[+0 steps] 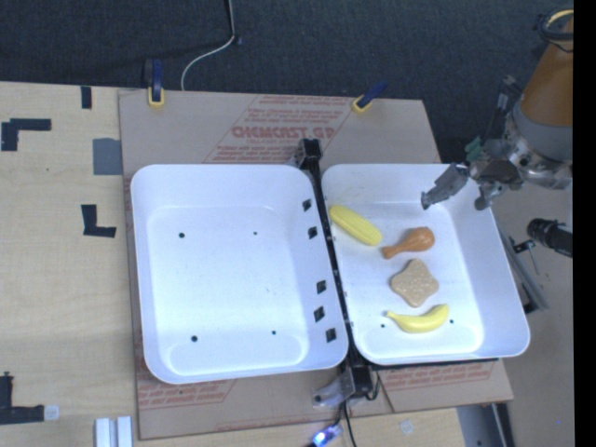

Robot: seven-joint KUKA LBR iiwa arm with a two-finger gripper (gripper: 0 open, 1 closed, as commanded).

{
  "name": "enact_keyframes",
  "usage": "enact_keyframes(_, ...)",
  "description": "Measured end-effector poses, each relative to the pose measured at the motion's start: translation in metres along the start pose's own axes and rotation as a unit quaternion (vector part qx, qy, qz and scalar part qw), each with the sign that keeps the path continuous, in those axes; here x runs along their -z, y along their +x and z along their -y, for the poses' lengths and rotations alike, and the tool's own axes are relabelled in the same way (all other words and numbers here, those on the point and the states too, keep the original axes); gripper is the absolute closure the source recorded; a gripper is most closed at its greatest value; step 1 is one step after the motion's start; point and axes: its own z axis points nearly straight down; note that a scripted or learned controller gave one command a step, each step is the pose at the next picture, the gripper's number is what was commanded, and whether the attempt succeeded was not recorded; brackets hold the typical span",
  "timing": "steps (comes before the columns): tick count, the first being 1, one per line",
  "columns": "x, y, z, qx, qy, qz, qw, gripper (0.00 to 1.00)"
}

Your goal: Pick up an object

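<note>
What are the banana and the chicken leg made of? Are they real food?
Probably not real. The banana looks like smooth plastic: one even bright yellow with a soft shine and no brown spots. The chicken leg also looks like molded plastic, a flat orange-brown all over with a rounded, glossy end. They are small in this view, so rubber or foam can't be ruled out.

Beside the right bin, the arm is showing a grey body under an orange band, ending in a dark two-finger gripper with grey metal fittings.
</note>
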Motion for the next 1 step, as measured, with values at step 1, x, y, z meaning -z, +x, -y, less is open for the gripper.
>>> enact_keyframes(1,-0.1772,0.0367,-0.0122,0.001,0.003,-0.001,1.0000,0.00)
